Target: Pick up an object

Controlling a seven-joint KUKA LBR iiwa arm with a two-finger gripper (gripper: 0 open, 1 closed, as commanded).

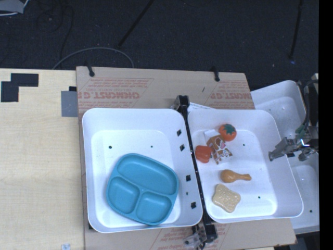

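5 small toys lie untouched in the right bin (pixel 260 121): tomato (pixel 227 132), red piece (pixel 203 153), patterned piece (pixel 219 147), drumstick (pixel 235 177), toast (pixel 226 198). The end effector (pixel 285 149) hovers at the bin's right rim; its opening cannot be told. No pick has begun.

Even overhead light, soft shadows (slightly grainy), dark background.

We see a robot lab: white bins (pixel 91 139) clamped on cardboard (pixel 161 87), loose cables (pixel 88 51) at the frame's top.
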